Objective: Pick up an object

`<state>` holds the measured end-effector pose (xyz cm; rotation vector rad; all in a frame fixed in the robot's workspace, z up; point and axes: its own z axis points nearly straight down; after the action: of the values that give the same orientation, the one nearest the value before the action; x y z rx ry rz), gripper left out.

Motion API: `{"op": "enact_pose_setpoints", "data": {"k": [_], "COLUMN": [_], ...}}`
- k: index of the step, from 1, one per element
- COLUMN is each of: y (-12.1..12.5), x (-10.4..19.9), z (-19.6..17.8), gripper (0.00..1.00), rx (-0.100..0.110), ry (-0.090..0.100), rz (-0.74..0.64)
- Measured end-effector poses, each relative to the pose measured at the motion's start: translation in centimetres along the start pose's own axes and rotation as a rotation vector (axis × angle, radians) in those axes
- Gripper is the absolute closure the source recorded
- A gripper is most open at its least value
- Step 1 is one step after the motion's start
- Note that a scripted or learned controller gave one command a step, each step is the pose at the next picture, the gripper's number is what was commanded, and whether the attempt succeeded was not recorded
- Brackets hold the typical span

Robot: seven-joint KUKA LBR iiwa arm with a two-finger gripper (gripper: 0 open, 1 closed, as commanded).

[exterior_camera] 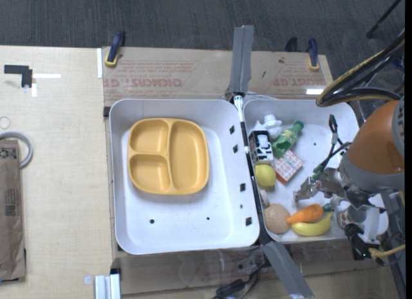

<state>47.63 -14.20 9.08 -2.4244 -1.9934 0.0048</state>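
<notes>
The right bin [320, 142] holds several items. A green bottle [286, 137] lies near the back beside a white piece [270, 123] and a black-and-white pack [260, 146]. A yellow lemon [264, 175] and a red-and-white box [288, 166] sit mid-bin. At the front lie a tan round item [277, 217], an orange carrot [305, 214] and a yellow banana [312, 227]. My gripper [310, 189] hangs low in the right bin, just above the carrot and right of the box. Nothing shows held in it.
The left bin [120, 182] holds a yellow three-compartment plate [168, 156]. The grey arm with its orange band [381, 146] covers the right bin's right side, with cables around it. A brown bag [11, 208] lies at the bench's far left.
</notes>
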Motion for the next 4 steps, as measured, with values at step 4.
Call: {"op": "enact_pose_setpoints", "data": {"k": [4], "y": [6.1], "x": [5.8], "z": [-0.1], "gripper": [0.00], "rx": [-0.003], "ry": [-0.002], "rz": [-0.115]}}
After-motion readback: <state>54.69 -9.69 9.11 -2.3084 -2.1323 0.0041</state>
